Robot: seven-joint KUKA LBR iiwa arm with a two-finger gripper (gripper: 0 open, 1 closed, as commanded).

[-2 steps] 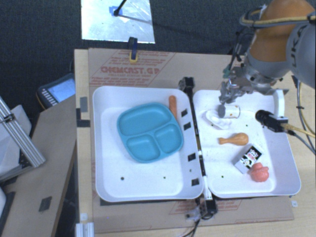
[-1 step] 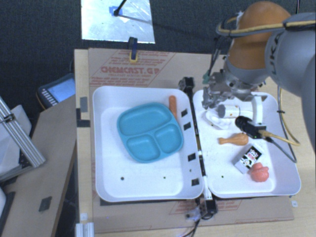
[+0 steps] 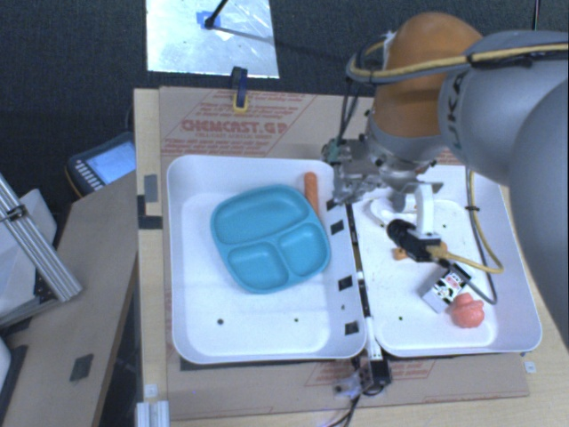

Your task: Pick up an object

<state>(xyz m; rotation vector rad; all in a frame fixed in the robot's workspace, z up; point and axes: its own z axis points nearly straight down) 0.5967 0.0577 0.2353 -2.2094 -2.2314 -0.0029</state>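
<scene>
The gripper [image 3: 351, 185] hangs low over the wall between the two bins, at its far end; from here I cannot tell how wide it stands. Just beside it in the left bin [image 3: 204, 327] lies an orange stick [image 3: 311, 189], perhaps a carrot, touching the blue divided plate [image 3: 267, 238]. In the right bin [image 3: 498, 327], well apart, a small box [image 3: 447, 287] sits against a pink toy [image 3: 468, 311].

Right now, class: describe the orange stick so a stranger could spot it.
Find the left white bin, holding a blue divided plate. The orange stick lies at the plate's far right edge. It is slim and orange; the plate is broad and blue.
</scene>
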